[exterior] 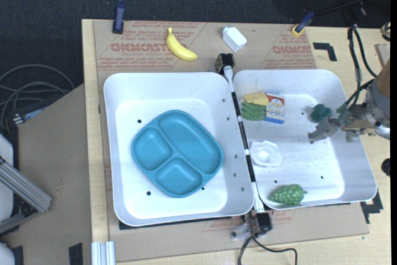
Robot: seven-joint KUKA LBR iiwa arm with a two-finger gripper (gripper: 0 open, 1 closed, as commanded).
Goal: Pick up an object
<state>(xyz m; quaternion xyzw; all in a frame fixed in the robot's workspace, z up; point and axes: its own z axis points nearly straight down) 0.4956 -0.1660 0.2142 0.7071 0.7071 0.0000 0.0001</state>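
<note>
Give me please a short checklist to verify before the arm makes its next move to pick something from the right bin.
1. Tool is over the right bin: ok.
2. Tool already holds something: cannot tell, fingers too small to judge.
3. Nearest target, the dark teal object, sits just above the tool: ok.
4. Green bumpy object lies at the bin's lower edge, hard to grasp: not ok.
5. White object lies free on the floor: ok.
6. Blue divided tray is in the left bin, out of the way: ok.
</note>
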